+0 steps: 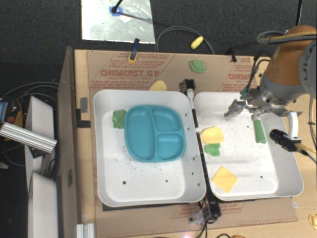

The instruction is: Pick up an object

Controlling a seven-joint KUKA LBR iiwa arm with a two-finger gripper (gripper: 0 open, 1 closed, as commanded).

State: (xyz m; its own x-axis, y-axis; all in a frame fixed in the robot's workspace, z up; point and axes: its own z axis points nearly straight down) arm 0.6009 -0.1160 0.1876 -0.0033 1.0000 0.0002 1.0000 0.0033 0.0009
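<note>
My gripper [244, 113] hangs over the back of the right bin [287, 182]; it is open, its fingers spread and nothing between them. A green stick [259, 131] lies just to its right and slightly nearer. To the gripper's lower left sit a yellow rounded piece [212, 134] and a small green leafy piece [212, 150]. A flat yellow square [225, 178] rests near the front of that bin. In the left bin [106, 182] a teal divided plate [153, 133] lies beside a green leafy piece [119, 118].
Behind the bins, on the cardboard, lie a yellow piece [158, 86], a green knobbly piece [197, 66] and a blue and yellow clamp [133, 52]. A black part [282, 139] juts over the right bin's right side. A black divider [195, 128] runs between the bins.
</note>
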